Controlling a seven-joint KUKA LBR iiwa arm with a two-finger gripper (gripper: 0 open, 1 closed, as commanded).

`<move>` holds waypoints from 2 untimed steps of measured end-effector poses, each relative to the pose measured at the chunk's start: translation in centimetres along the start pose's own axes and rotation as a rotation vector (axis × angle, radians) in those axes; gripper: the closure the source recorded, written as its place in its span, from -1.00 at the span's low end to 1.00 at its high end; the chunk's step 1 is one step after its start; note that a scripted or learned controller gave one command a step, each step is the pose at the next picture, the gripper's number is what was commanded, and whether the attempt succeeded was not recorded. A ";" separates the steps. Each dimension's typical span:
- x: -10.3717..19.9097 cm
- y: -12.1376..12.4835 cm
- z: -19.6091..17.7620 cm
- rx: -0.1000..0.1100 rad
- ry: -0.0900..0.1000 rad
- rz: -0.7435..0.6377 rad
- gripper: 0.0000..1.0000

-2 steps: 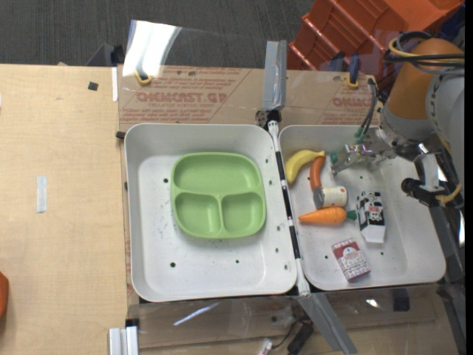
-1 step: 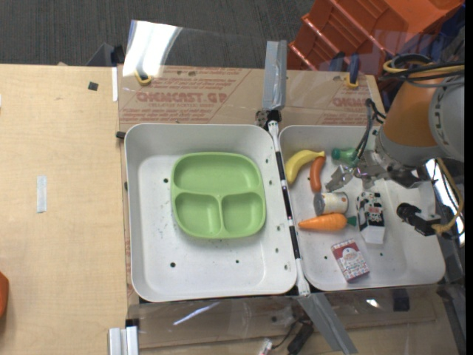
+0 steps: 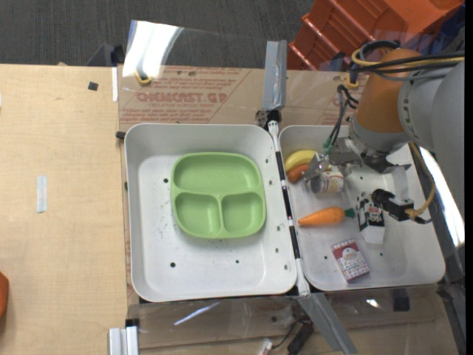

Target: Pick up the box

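The box (image 3: 350,261) lies near the right bin's (image 3: 425,268) front edge, apart from the gripper (image 3: 319,173), whose state I cannot tell.

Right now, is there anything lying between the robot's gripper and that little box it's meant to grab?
Yes, partly. The gripper sits at the back of the right bin, by the banana. The box lies nearer the front, and the carrot lies crosswise between them. From above, nothing visible covers the box.
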State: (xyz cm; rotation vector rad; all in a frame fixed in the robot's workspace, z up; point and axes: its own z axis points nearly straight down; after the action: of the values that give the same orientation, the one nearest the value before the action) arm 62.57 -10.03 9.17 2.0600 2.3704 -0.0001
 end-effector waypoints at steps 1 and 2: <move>0.6 -2.4 0.0 0.001 0.000 0.005 -1.00; -0.3 2.3 0.1 0.003 0.000 0.001 -1.00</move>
State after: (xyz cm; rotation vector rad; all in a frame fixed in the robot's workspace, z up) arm 64.93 -10.04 9.10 2.0631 2.3706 -0.0034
